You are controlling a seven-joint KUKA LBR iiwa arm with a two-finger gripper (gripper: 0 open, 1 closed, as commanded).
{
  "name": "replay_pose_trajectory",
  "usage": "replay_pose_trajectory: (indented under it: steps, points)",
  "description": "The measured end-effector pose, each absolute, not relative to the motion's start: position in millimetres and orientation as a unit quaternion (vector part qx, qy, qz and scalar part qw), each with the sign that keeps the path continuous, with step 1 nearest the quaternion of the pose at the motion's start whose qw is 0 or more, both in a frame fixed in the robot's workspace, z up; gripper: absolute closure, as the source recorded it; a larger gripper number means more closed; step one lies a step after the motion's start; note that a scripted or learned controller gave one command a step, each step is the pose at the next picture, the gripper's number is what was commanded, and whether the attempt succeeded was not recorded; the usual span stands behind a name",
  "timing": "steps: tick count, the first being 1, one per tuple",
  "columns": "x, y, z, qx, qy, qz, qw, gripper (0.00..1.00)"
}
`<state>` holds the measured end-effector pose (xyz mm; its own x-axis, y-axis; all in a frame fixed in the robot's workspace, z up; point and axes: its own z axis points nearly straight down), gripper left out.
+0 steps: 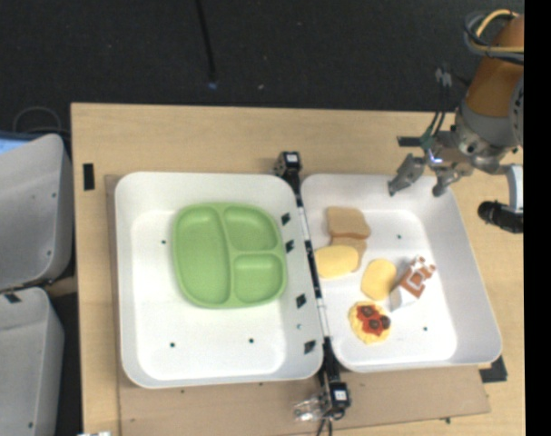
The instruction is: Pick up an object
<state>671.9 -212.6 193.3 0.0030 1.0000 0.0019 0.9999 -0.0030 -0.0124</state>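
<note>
Approach step: gripper (425,176), jaws spread and empty, above right bin (457,339) far corner. Toy foods, bread slice (346,222) nearest, on bin floor; descent over one required next.

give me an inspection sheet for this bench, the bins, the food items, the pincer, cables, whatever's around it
Surface: wooden bench with left bin and right bin side by side.
Job's things: in right bin, bread slice, two yellow pieces, pizza piece, small red and white item.
Clutter: green divided plate in left bin.
Grippers: pincer open above right bin's far edge, holding nothing.
Cables: black cable on dark floor.
Surroundings: white shapes left of bench.
</note>
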Motion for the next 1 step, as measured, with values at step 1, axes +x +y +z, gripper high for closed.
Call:
replay_pose_trajectory:
  steps: [1]
  points:
    - [675.3,-212.1,203.2,-0.707,-0.707,-0.0001,-0.001,0.0]
